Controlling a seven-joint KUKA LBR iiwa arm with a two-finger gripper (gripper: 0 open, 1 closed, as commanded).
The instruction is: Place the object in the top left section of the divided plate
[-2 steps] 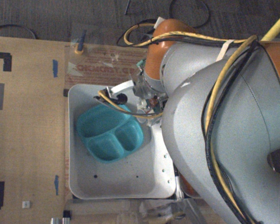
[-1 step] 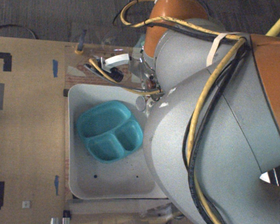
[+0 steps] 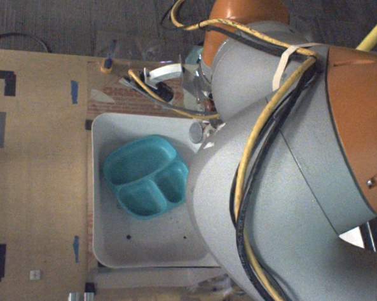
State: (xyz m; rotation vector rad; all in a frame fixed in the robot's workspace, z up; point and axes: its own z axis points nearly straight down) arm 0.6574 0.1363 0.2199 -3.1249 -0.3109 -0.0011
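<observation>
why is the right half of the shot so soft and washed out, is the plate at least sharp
In the camera view the arm sits very close to the lens, so its grey shell looks soft and large and covers much of the white bin; the teal divided plate is fairly sharp and evenly lit, with only mild shading inside its sections and no strong glare.

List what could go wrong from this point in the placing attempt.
1. The arm covers much of the white bin, so any object there is hidden from the camera.
2. The teal divided plate sits loose and skewed; a nudge could slide it.
3. Yellow cables along the arm could snag.
</observation>
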